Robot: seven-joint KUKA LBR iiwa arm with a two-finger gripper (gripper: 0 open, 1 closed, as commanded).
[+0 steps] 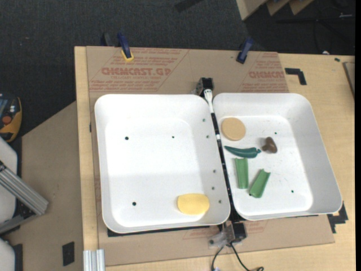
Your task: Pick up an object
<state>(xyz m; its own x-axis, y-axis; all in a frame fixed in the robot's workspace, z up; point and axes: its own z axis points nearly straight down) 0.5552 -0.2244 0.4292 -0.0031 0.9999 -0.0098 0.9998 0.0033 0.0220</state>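
Bins (107, 151), two, white, with loose objects.
Yellow oval (193, 204) was laid crosswise in the left bin; green stick (241, 173) was laid lengthwise in the right; gripper state could not be told.

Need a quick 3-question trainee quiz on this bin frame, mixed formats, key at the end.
1. True or false: the yellow object lies in the left bin.
2. Which item in the right bin sits closest to the divider between the bins? A) brown lump B) tan disc C) tilted green stick
3. Fill in: the two light green sticks lie below the dark green curved piece, and the upright green stick is to the ____ of the tilted one.

Key: 1 true; 2 B; 3 left.
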